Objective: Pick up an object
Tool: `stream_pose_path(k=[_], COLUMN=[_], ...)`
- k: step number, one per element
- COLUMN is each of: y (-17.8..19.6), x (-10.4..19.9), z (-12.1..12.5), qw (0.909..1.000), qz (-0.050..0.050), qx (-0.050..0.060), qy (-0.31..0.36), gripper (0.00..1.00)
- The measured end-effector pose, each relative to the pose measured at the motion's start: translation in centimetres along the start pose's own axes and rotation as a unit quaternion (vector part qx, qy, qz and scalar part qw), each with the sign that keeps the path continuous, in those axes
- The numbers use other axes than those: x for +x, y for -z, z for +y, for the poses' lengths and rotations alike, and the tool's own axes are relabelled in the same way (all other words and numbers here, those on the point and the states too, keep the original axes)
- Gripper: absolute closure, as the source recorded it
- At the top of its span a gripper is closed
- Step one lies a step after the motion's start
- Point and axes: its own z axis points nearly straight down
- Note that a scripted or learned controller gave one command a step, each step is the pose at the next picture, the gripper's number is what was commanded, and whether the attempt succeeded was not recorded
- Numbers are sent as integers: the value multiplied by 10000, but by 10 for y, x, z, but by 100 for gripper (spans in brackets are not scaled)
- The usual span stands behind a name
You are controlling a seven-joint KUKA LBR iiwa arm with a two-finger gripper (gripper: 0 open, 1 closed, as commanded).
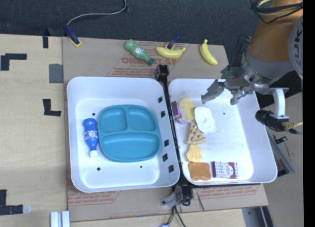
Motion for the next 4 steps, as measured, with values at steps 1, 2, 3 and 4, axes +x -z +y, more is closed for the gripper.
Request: stream_pose_path(k=[1, 2, 3, 4], y=[-105, -176, -164, -164], x=[1, 1, 1, 1], z=[55, 93, 94, 94], qw=[10000, 10000, 10000, 10000], qz=[2, -1, -3, -3], qx=[24, 20, 6, 7], qy=[0, 3, 11, 10], gripper=[0, 0, 100, 0])
